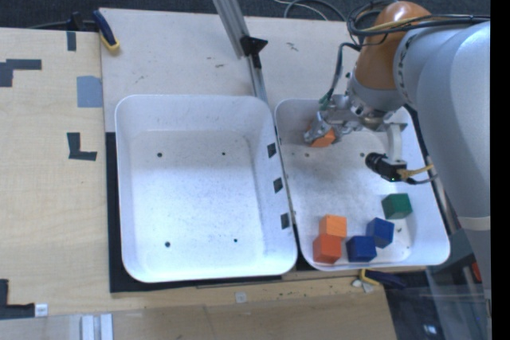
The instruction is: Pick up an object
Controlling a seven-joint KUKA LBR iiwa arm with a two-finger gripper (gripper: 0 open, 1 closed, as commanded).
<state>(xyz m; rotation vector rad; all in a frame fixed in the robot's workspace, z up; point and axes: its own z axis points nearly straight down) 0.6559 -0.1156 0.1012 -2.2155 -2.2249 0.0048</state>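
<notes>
The right bin (430, 251) holds orange blocks (330, 237), blue blocks (371, 240) and a green block (396, 206). The tool (322, 136) is clamped on an orange piece (323, 139) near the bin's far end.

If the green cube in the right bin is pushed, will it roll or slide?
The green cube has flat faces, so it would probably slide rather than roll. It looks solid and stiff. It sits near the bin wall, so a push that way may jam it.

Robot lab, taped bench (48, 171), white bins (199, 267)
</notes>
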